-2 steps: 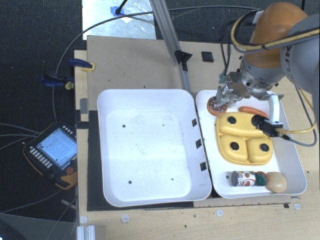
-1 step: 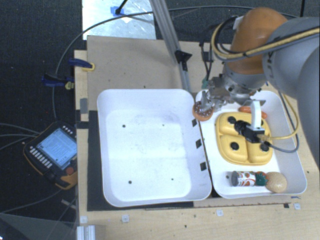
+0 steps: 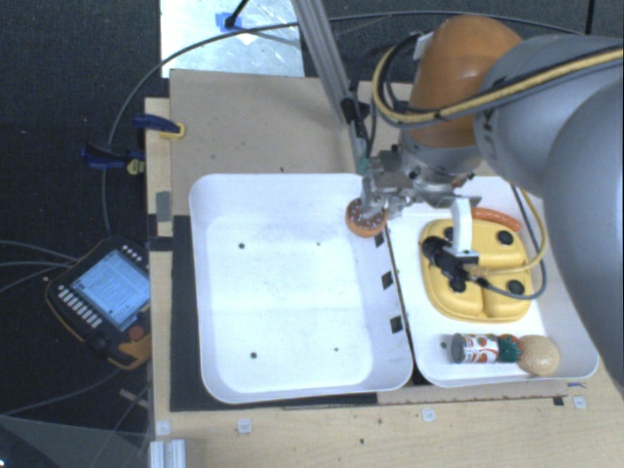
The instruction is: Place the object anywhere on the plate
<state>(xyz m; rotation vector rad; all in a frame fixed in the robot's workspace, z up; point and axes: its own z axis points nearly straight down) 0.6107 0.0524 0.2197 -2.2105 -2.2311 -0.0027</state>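
A robot arm's gripper (image 3: 371,206) hangs over a small brown round object (image 3: 364,223) at the left bin's (image 3: 283,291) right rim, while a yellow plate (image 3: 480,273), a can (image 3: 480,348) and a beige ball (image 3: 537,355) sit in the right bin (image 3: 575,359).

Counter (image 3: 263,125): tan board surface carrying two shallow white bins, set side by side.

Left bin (image 3: 210,291) sits on a dark mat (image 3: 180,359) that shows along its left and lower edges. Right bin (image 3: 575,354) lies just beside it, rims touching along the middle seam, with black tape marks (image 3: 388,281) on that seam. Blue-and-yellow clamps (image 3: 156,125) grip the counter's left edge. Small white tags (image 3: 427,415) dot the front strip of board below the bins.
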